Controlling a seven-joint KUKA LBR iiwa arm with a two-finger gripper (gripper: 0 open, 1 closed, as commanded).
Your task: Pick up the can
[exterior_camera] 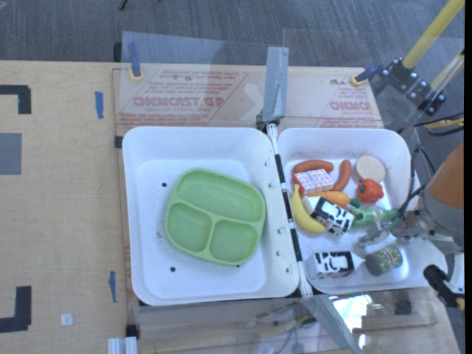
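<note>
The can (384, 259) is lying on its side in the right bin (403, 147), toward that bin's near edge and just right of a black-and-white carton (333, 263). It is looking like a small, rigid cylinder with a smooth label, probably light and stiff but apt to roll or slip, so the best hold would be across its round body at mid-length, with the jaws squeezing the curved sides. The gripper (383, 231) is hovering just above the can on the far side, but its tips are blurring into the clutter and I cannot tell whether the jaws are apart or together. Beyond the can, other things are crowding in: a green bottle (369, 216), a second black-and-white carton (332, 215), a banana (302, 214) and a tomato (370, 189). Left of the can's bin, the other bin is holding a green divided plate (214, 216), well clear of the work.
</note>
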